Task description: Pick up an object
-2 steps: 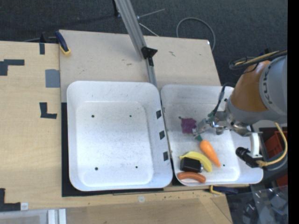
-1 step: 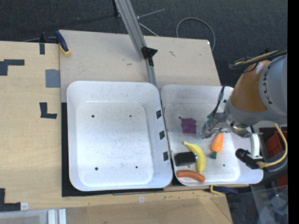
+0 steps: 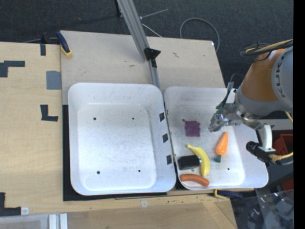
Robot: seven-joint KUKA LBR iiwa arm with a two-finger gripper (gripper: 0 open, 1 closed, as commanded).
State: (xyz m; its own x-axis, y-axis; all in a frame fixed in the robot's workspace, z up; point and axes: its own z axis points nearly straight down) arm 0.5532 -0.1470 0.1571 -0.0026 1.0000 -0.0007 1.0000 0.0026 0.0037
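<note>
One fixed camera looks down slantwise over both bins (image 3: 119, 90).

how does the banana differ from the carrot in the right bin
The banana is yellow and curved; the carrot is orange, straight and tapered. The banana touches a black object; the carrot lies apart, nearer the gripper. The banana looks longer. Both lie flat in the right bin.

- The left bin (image 3: 116, 137) has a wide free floor.
- In the right bin (image 3: 248, 173), the purple piece (image 3: 192, 128), carrot (image 3: 221, 144), banana (image 3: 200, 159), black block (image 3: 188, 162) and sausage (image 3: 194, 179) crowd the near half.
- The far-left part of the right bin is free.
- A metal pole (image 3: 136, 30) crosses above the bench's far side.
</note>
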